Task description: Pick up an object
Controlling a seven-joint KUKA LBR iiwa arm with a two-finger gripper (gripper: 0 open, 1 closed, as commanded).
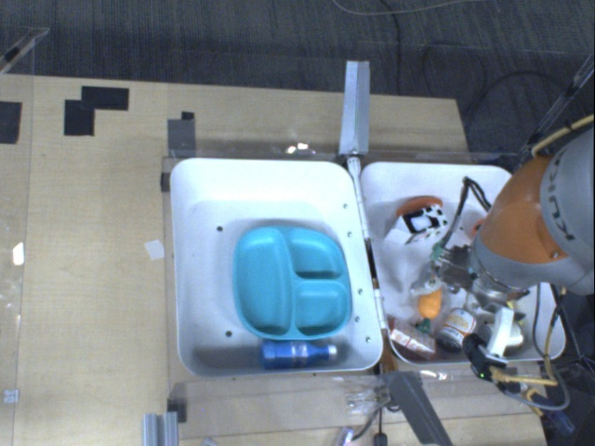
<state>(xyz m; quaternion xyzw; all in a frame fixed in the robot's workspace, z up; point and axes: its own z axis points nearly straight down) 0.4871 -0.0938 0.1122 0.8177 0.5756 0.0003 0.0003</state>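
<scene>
From my remote station I log the end effector [444,282] low inside the right bin [386,193], toward its near half; its fingers are buried in dark hardware and clutter, so I cannot tell whether it is released, clenched or grasping anything. Just beside it, on the side toward the divider, sits a small orange-yellow object [429,303], touching or nearly touching the tool. Near that, by the bin's front edge, I note a small round tin-like object [456,325] and a dark reddish item [414,340] against the front left corner. Farther back in the same bin lies a black-and-white toy with an orange-red top [423,216], apart from the tool. The arm [535,226], grey with an orange band, enters from the right over the bin's right edge. The left bin [186,249] carries a turquoise three-compartment plate [293,280] near its centre and a blue bottle [297,351] lying on its side along the front edge. Both bins rest on the pale wooden counter [84,277], with black patches [93,108] at its far left corner.
</scene>
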